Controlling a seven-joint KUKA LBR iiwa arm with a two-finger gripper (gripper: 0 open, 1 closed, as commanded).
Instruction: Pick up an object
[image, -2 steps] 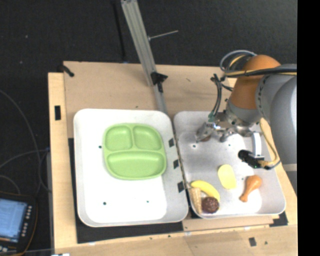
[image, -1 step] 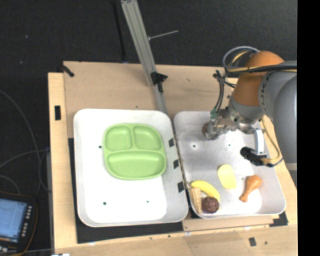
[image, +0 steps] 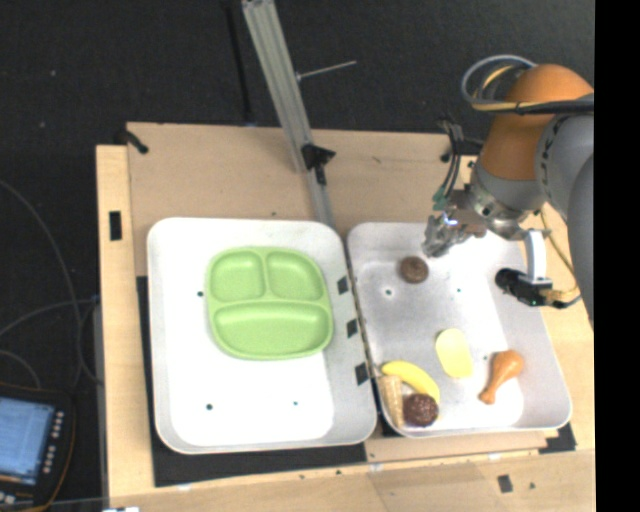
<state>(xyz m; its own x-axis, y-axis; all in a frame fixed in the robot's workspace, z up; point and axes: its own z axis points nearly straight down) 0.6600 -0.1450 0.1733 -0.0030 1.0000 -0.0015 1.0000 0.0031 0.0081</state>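
A: What is lying in the left bin (image: 180, 330)?

B: A green plate (image: 268, 303) is sitting there, three compartments showing.

A: And in the right bin (image: 520, 330)?

B: A banana (image: 410, 378) is touching a dark ball (image: 421, 409) at the near edge; a yellow slice (image: 453, 353) and a drumstick (image: 501, 375) are lying beside them. A brown ball (image: 413, 268) is resting farther back.

A: The gripper (image: 438, 240)?

B: It is hovering just above and right of the brown ball; whether it is gripping anything, I cannot tell, as the view is blurred.

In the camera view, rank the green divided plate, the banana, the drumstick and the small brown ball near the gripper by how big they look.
Largest to smallest:
1. green divided plate
2. banana and drumstick, too alike to rank
3. small brown ball
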